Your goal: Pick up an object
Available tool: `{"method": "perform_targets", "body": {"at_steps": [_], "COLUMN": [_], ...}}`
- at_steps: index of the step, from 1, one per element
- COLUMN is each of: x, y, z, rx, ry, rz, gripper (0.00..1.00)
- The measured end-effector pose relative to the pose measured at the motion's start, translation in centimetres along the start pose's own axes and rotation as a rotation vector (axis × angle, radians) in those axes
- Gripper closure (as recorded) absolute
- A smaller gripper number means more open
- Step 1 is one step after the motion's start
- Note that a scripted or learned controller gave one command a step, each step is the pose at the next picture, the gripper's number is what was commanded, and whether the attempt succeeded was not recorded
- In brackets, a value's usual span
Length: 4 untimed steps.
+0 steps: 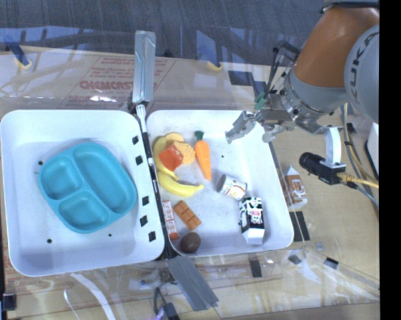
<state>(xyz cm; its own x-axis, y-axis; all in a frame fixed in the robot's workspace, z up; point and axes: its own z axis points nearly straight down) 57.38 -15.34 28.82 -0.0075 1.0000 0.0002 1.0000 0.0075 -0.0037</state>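
Note:
My gripper [253, 128] hangs over the upper right part of the right bin [270, 242], open, with nothing between its fingers. Below and to its left lie an orange carrot [203, 159], a yellow banana [173, 182] and an orange-red toy food piece [171, 155] with a pale slice behind it. A small can [232, 187] lies on its side near the bin's middle. A cow-print milk carton [252, 220] sits toward the lower right. A brown chocolate bar [186, 215] and a dark round object [190, 243] rest at the lower left.
The left bin [20, 245] holds a blue divided plate [87, 187]. A grey bar [144, 69] stands behind the divider between the bins. A small packet [295, 187] lies on the bench right of the right bin. The arm's body fills the upper right.

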Motion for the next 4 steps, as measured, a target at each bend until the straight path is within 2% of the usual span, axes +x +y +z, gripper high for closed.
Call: {"method": "perform_targets", "body": {"at_steps": [1, 2, 3, 4], "x": [2.9, 1.6, 3.3, 0.9], "y": [4.5, 5.4, 8.5, 6.3], "z": [11.4, 19.7, 14.0, 18.9], "rx": [0.011, 0.000, -0.006, -0.012], "ry": [0.003, 0.000, -0.002, -0.003], "rz": [-0.125, -0.259, -0.121, -0.138], "gripper": [0.00, 0.00, 0.00, 0.00]}}
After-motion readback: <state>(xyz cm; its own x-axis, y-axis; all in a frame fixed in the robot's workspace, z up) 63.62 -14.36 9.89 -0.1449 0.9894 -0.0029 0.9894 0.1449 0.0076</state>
